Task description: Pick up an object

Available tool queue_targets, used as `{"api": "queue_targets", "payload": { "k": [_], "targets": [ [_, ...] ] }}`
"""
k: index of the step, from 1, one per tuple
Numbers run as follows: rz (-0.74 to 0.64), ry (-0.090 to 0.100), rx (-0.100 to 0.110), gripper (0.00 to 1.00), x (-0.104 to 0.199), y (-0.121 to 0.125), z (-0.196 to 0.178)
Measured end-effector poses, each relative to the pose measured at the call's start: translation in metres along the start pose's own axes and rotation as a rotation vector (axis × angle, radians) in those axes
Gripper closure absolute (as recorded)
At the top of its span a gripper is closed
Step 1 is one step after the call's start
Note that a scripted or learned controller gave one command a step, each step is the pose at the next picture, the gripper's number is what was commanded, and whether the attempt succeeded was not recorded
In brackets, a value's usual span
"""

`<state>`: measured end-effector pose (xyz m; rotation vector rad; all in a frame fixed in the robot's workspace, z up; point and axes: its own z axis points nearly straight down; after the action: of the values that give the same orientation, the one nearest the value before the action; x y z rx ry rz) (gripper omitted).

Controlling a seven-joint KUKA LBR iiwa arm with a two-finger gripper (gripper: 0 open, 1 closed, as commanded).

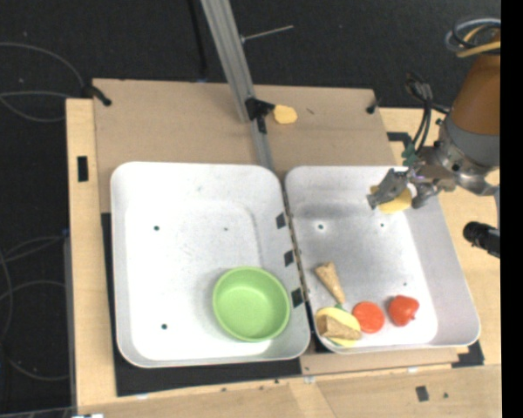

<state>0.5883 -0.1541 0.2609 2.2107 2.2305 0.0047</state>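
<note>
- My arm [475,111] enters from the right side of the camera view; the orange band sits above the grey wrist.
- My gripper [392,194] is positioned over the upper right part of the right bin [436,259], near its back rim.
- Gripper state: closed on a yellow object [398,202]. The object shows between my dark fingers [382,192], with its yellow end projecting toward the bin's right wall.
- The exact shape of the yellow object is too small to resolve. I cannot tell whether it touches the bin floor or is raised above it.
- Remaining contents of the right bin, all along the front edge, well apart from my gripper:
- A tan cone-shaped piece [329,277], lying on its side near the divider between the bins.
- A yellow-and-tan item [338,326] in the front left corner.
- An orange-red round object [368,317], just beside that item.
- A red object [403,309], just beside the orange-red one, to its right.
- The left bin [157,233] holds a green bowl [251,303], upright, in its front right area.
- A small yellow piece [285,114] lies on the brown bench surface [174,120] behind the bins, beside the base of a grey metal post [228,37].
</note>
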Motion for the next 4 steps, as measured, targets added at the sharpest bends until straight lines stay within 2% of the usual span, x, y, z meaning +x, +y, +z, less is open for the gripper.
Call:
{"api": "queue_targets", "payload": {
  "k": [2, 4],
  "targets": [
    [0.002, -0.001, 0.001, 1.0, 0.088, 0.018, 0.002],
    [0.001, 0.0, 0.001, 1.0, 0.197, 0.053, 0.003]
  ]
}}
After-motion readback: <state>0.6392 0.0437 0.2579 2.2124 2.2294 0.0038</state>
